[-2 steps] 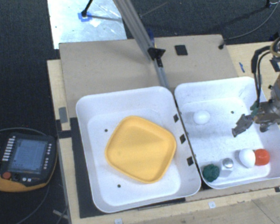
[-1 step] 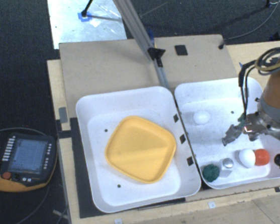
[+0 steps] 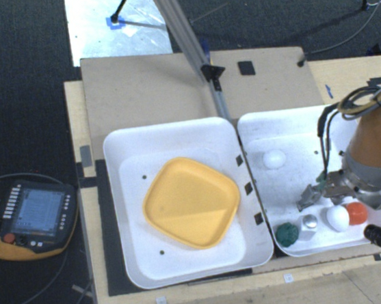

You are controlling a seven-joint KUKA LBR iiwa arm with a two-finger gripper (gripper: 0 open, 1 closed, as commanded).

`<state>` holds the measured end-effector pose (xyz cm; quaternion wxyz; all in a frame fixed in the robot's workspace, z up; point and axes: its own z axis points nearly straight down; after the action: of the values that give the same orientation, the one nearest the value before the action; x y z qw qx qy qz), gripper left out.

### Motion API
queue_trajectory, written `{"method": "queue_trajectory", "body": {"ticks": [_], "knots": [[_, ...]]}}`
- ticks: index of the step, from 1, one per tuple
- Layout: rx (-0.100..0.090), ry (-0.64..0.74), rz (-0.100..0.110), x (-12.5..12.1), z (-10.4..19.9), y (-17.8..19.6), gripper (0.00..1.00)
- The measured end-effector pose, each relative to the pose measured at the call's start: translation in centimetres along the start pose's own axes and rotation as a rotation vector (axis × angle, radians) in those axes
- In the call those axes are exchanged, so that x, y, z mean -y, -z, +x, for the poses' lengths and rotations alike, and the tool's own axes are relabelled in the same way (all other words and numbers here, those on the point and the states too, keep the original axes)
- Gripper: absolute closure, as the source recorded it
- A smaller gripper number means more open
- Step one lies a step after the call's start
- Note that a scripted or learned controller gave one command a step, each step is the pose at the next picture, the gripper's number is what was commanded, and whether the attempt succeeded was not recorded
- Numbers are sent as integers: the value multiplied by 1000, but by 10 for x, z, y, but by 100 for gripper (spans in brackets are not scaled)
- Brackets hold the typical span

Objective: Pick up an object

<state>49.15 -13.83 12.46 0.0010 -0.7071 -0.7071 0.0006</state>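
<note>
And here we are, the arm hanging low over the right-hand bin, its claw poised just above a tight little cluster of things. Whether that claw is spread or pinched I honestly cannot tell from where I stand; the metal there is a blur. Nothing looks caught in it. Using the white egg-shaped ball as our marker: an orange-red ball presses right against it on the arm's side, a small silvery piece lies just on the other side, and a dark green ball beyond that, hard against the bin wall. A pale round thing rests well apart, further up the bin. The trouble, I reckon, is the crowding: come down among those neighbours and a finger may land on top of one, or nudge the round ones so they roll away. The green one by the wall leaves little room. The yellow plate in the left bin lies flat, a poor target anyway.
</note>
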Motion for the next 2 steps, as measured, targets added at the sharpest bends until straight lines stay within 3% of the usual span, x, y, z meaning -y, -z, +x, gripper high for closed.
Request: {"method": "queue_trajectory", "body": {"ticks": [1, 2], "knots": [[1, 0, -3, -1, 0, 12, 100], [1, 1, -6, 0, 2, 54, 100]]}}
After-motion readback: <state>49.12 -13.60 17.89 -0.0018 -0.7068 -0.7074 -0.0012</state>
